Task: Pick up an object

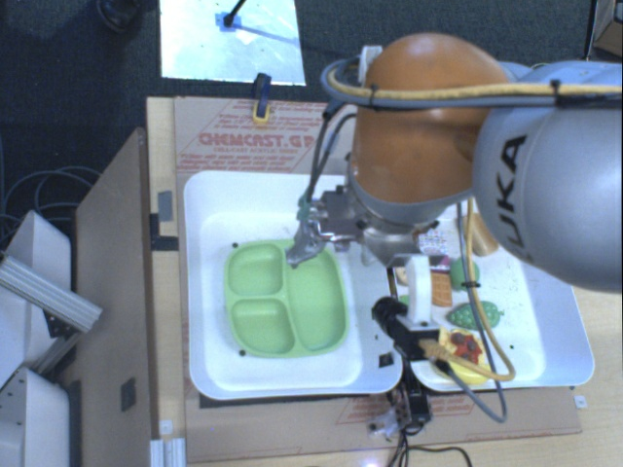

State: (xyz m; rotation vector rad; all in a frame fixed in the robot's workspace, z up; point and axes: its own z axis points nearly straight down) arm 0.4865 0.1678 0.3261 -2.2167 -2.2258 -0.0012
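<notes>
A light green divided plate (287,300) with three compartments lies in the left white bin (209,261). My gripper (305,241) hangs over the plate's far edge, where the top-left compartment meets the long right one. Nothing shows between its metal fingers. The big orange wrist and grey arm reach in from the right and hide the far part of the right bin (560,348). Small things lie in the right bin: a yellow and red item (465,350), a green leafy item (477,313) and an orange block (441,288).
A cardboard sheet (243,139) lies under both bins, and a cardboard wall (112,290) stands left of them. A tan item (483,238) and a small magenta piece (437,262) lie partly hidden under the arm. Beyond the bench lies a shiny plate (229,27) on dark floor.
</notes>
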